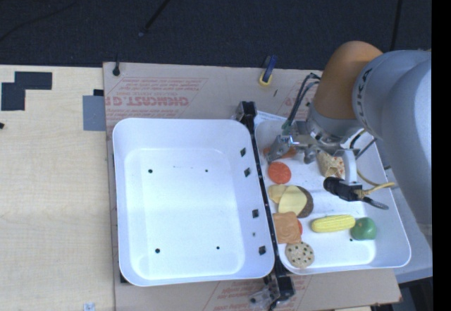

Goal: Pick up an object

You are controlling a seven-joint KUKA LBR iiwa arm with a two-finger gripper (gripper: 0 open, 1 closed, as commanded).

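The left white bin [182, 207] sits on the tabletop [49, 218]. The things to pick all lie in the right white bin [392, 252]: along its left side a red disc [280, 173], a yellow-and-brown slice [292, 199], an orange square [286, 226] and a spotted cookie [300, 254]; further right a corn cob [332, 223] and a green piece [363, 229]. The gripper [296, 150] hangs at the bin's far end, just beyond the red disc, jaws apart.
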